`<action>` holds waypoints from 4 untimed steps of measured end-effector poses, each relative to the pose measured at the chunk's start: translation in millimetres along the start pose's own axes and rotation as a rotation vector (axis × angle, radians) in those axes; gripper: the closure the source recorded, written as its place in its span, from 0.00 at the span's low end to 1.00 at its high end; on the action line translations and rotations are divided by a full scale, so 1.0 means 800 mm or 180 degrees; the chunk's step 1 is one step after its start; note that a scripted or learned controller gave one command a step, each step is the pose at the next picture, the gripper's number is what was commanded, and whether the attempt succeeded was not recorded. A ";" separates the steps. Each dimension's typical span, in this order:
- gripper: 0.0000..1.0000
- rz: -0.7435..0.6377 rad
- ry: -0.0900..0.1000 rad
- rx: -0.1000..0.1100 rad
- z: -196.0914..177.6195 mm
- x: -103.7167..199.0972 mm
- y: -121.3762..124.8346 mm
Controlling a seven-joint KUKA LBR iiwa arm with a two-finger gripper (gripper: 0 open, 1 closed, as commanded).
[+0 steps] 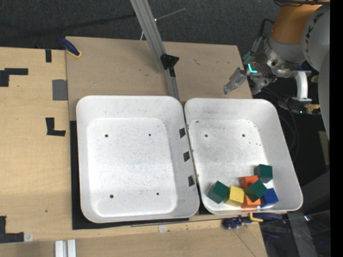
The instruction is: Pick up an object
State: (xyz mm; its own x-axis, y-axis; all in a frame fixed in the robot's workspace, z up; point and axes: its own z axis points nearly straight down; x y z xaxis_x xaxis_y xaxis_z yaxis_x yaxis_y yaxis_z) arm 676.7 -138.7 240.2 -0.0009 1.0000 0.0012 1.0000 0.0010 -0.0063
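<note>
1. The grey two-finger hand (pixel 236 82) hangs above the far edge of the shallow white right-hand bin (pixel 278 138), over the wooden table (pixel 118 68). Its fingers are seen from an angle; whether they are apart or together I cannot tell. Nothing is visible between them.

2. The task's things lie in the near right corner of that bin, well apart from the hand: a dark green block (pixel 218 191), a yellow block (pixel 236 195), an orange block (pixel 248 182), a second dark green block (pixel 256 190), a third dark green block (pixel 263 171) and a blue block (pixel 269 196).

3. Risk: the blocks touch one another in a tight cluster. A descending finger may land on top of a block rather than beside it, or wedge two at once, and the grasp would likely fail.

4. Risk: the cluster sits against the bin's sloping wall. A finger on the wall side may strike the rim or slide off.

5. Risk: several blocks look tilted, so flat faces may not meet the fingers squarely and the block could squirt out.

6. The shallow white left-hand bin (pixel 88 143) offers no target.
</note>
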 end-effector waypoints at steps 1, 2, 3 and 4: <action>0.00 -0.0003 -0.0008 -0.0015 -0.004 0.000 0.001; 0.00 -0.0001 -0.0005 0.0001 0.062 0.008 -0.010; 0.00 -0.0004 -0.0007 -0.0001 0.121 0.013 -0.002; 0.00 0.0000 -0.0007 0.0017 0.188 0.013 -0.005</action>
State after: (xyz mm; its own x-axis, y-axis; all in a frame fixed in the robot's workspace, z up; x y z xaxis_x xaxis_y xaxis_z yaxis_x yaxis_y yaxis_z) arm 672.0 -128.1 89.9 -0.0008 1.0000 -0.0010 0.9999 0.0008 -0.0115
